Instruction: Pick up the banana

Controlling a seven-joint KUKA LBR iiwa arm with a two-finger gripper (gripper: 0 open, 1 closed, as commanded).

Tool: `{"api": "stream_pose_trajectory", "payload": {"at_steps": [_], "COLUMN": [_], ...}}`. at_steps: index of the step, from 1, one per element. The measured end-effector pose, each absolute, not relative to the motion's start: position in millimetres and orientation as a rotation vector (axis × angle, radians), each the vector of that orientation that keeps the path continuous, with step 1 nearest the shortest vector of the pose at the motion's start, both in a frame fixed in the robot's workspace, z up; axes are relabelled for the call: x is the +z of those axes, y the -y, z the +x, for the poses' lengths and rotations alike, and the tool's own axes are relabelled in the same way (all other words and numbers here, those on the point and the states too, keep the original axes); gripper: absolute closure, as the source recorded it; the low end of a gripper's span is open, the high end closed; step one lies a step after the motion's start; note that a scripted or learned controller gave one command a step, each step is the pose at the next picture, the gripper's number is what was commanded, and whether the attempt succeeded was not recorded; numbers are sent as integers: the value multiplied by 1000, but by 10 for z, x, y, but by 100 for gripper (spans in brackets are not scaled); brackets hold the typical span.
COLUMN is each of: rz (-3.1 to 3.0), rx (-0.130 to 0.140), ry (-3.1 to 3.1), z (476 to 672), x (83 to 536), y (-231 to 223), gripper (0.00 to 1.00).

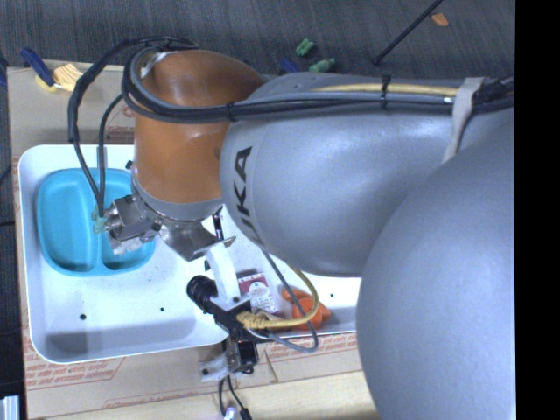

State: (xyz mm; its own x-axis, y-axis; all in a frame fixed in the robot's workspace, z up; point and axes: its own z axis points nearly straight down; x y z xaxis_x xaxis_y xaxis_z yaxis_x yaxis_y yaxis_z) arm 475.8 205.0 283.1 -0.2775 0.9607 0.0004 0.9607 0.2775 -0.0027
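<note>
1. Reaches with grey, orange-banded metal arm (184, 129) over shallow white plastic bin (52, 322) holding light-blue plastic tray (66, 221).
2. Cannot tell whether jaws apart or together.
3. Cannot tell where banana lies.

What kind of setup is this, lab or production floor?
Most likely a robotics lab test bench. A grey arm with an orange band reaches over a shallow white bin holding a blue tray, the bench has loose cabling, and small objects lie scattered on the carpet.
</note>
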Motion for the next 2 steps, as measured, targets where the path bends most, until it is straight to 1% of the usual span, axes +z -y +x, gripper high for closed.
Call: {"api": "stream_pose_trajectory", "payload": {"at_steps": [1,2], "rz": [-1389,-1312], "rx": [4,7], "ry": [2815,2847], "z": [4762,4920], "x": [2459,1085], "y": [-1103,-981], "gripper": [100,100]}}
